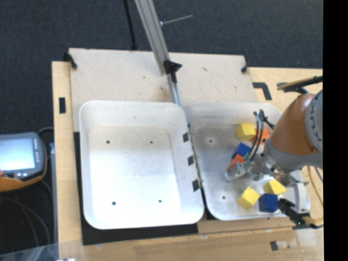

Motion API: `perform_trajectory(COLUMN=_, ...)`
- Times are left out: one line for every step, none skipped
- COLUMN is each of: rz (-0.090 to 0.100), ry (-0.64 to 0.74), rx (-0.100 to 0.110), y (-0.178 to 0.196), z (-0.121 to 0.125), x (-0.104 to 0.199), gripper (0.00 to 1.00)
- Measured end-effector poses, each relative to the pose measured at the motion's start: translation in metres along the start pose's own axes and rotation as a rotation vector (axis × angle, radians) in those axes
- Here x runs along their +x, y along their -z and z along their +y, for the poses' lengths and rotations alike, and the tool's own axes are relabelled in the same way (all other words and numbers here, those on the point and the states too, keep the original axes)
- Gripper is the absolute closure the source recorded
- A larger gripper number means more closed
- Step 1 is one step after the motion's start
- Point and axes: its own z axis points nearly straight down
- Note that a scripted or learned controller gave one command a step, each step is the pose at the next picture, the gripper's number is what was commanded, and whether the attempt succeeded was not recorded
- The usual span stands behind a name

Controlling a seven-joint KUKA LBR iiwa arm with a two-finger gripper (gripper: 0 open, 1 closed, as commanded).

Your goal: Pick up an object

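My arm: grey with an orange band, reaching in from the right and hanging over the right bin's right half.
My pincer: low over the right bin floor, near its middle, pointing left; whether its fingers are apart or together I cannot tell, and I see nothing clearly between them.
Right bin: white, shallow, its floor speckled with dark marks; it holds all the blocks.
Yellow block, top: near the bin's upper right, just beside my arm's edge.
Blue block, middle: just below the top yellow block, close above my pincer; whether they touch I cannot tell.
Orange piece: small, at the blue block's lower left edge, next to my pincer.
Yellow block, lower: on the floor below my pincer, apart from it.
Blue block, lower: just right of the lower yellow block, near the bin's bottom rim.
Yellow block, right: above the lower blue block, partly under my arm.
Left bin: white, touching the right bin along the middle seam.
Bench: pale board under both bins.
Pole: metal, slanting up from the bins' top junction.
Screen: small device off the bench, at the left.
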Motion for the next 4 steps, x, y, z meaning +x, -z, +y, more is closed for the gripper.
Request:
perform_trajectory(rz=-0.001, ry=0.012, rx=-0.001, y=0.007, z=0.077, x=-0.02, gripper=0.0)
perform_trajectory(rz=0.0, ry=0.011, rx=0.001, y=0.055, z=0.074, x=-0.03, gripper=0.0)
perform_trajectory(rz=-0.001, ry=0.009, rx=0.003, y=-0.001, z=0.09, x=-0.004, gripper=0.0)
perform_trajectory(rz=-0.002, ry=0.017, rx=0.005, y=0.008, z=0.09, x=-0.004, gripper=1.0)
